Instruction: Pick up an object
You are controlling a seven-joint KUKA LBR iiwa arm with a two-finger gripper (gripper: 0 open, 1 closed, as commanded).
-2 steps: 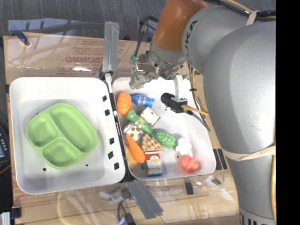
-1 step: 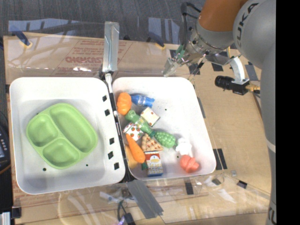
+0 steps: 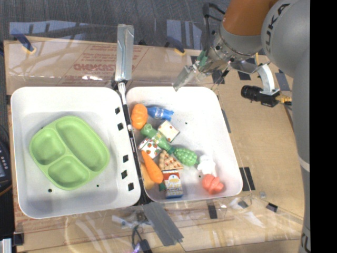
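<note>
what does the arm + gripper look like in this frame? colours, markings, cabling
Grey KUKA arm with rounded links and an orange band above the wrist; part of the dark KUKA lettering shows on the grey shell. The gripper is small, pale and translucent-looking, on a metallic wrist with thin dark cables looping around it.

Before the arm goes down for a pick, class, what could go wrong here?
1. The toys lie packed and overlapping by the right bin's left wall, so the gripper may catch two or slip off.
2. The orange fruit sits against that wall, leaving little finger room.
</note>
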